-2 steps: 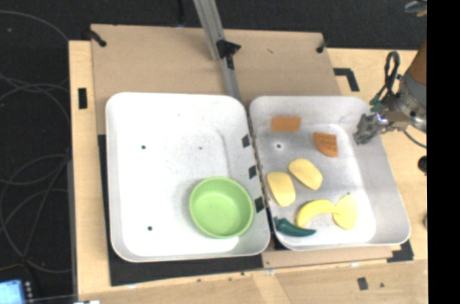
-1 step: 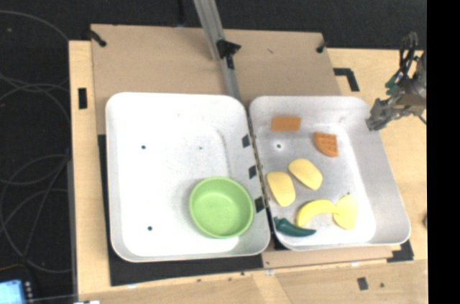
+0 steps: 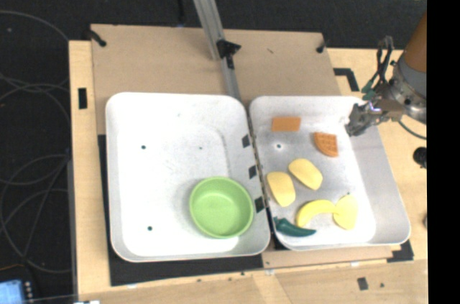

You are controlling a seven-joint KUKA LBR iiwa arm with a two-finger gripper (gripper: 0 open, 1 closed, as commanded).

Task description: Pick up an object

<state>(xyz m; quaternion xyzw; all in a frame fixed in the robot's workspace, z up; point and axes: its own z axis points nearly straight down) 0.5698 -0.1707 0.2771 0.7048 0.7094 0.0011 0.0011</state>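
**A:** Start at the gripper (image 3: 357, 121). How are the jaws?

**B:** I can't tell. It sits over the right bin's (image 3: 384, 173) upper right edge, dark and small, and nothing shows between its tips. I'd call it empty-handed.

**A:** Nearest thing to it?

**B:** The orange waffle-like piece (image 3: 326, 144), just down and left of the tip, lying flat on the bin floor. Beside it, toward the divider, an orange block (image 3: 286, 124). Both look like toy food: light, stiff, probably hard plastic, so not fragile but likely a bit slick.

**A:** Where would you take hold?

**B:** Across the waffle's narrow width, jaws straddling its two straighter sides. It stands apart from its neighbours, so there is room for fingers.

**A:** And further out?

**B:** Two yellow potato-shaped pieces (image 3: 305, 173) mid-bin, rounded, which could squirt out of a pinch. Lower down a banana (image 3: 315, 212) touches a lemon-like piece (image 3: 346, 212) and a green chilli (image 3: 293, 227); crowded, harder to grasp cleanly.

**A:** The left bin (image 3: 144, 123)?

**B:** A green bowl (image 3: 221, 206), well away; its thin rim is the only grip.
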